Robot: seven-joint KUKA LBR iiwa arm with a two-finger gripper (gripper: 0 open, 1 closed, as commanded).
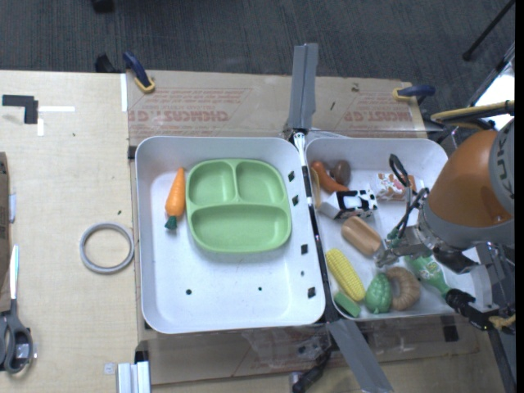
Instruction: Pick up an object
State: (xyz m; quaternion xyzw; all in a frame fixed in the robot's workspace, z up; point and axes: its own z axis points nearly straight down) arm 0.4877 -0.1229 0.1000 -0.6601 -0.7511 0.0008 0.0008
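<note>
The arm reaches in over the right bin (426, 147), its tool (391, 250) low among the toys near the bin's middle, just beside the bread roll (361, 235) and above the doughnut (402, 286). Whether the tool is released or clenched cannot be told; nothing is plainly held. This looks like the descent-to-grasp step. Next it must settle on one item, likely the roll or the corn cob (345, 273), and close squarely. Room is tight: the toy cow (355, 201), the green vegetable (378, 294) and the bin's front wall crowd it. The left bin (225, 297) has open floor around the green divided plate (239, 205) and the carrot (175, 196).
</note>
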